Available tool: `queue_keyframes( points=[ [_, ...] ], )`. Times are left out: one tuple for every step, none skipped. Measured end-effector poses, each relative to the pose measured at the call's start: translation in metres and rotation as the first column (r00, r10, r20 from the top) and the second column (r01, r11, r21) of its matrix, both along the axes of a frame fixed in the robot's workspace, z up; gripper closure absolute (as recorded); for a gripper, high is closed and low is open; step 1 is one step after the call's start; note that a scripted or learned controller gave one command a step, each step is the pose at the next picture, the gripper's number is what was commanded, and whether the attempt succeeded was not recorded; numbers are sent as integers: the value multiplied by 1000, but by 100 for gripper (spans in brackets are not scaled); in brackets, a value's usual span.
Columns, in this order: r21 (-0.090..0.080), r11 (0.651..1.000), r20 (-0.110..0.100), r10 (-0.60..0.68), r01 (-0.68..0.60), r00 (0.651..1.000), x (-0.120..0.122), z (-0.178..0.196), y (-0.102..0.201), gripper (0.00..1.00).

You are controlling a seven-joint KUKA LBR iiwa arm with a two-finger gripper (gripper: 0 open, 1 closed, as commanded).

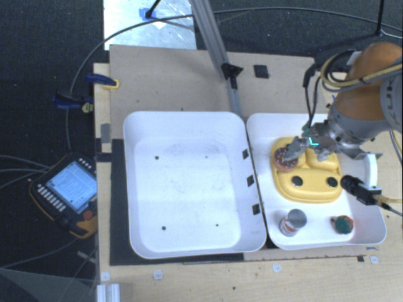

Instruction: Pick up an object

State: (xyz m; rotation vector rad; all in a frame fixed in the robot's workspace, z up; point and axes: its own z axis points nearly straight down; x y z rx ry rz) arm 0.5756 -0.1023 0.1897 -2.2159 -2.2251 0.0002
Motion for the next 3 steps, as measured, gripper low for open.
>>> queue_keyframes(
  points=[
    [0, 1000, 3, 0, 0, 1000, 1, 1, 0, 0],
    [-1, 1000, -1, -3, 3, 1000, 0, -62, 0, 0],
    [-4, 1000, 25, -1, 1, 1000, 7, -86, 0, 0]
  ],
)
